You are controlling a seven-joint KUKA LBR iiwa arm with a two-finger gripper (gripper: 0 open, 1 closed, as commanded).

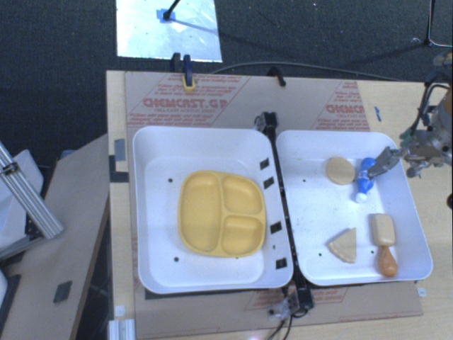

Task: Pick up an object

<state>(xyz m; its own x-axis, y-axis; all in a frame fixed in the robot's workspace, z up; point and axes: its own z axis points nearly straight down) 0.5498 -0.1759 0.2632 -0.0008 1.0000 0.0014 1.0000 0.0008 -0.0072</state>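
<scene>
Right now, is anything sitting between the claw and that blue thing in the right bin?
Nothing visible does. The claw hangs right at the blue object, its tip beside the object's upper end. The round tan piece lies just to the camera's left of it, off that path.

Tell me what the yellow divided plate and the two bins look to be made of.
Yellow divided plate: likely molded plastic, matte; uniform colour, soft rounded compartment ridges. Left bin and right bin: probably thin formed plastic, smooth and slightly glossy; rounded corners, even white.
</scene>
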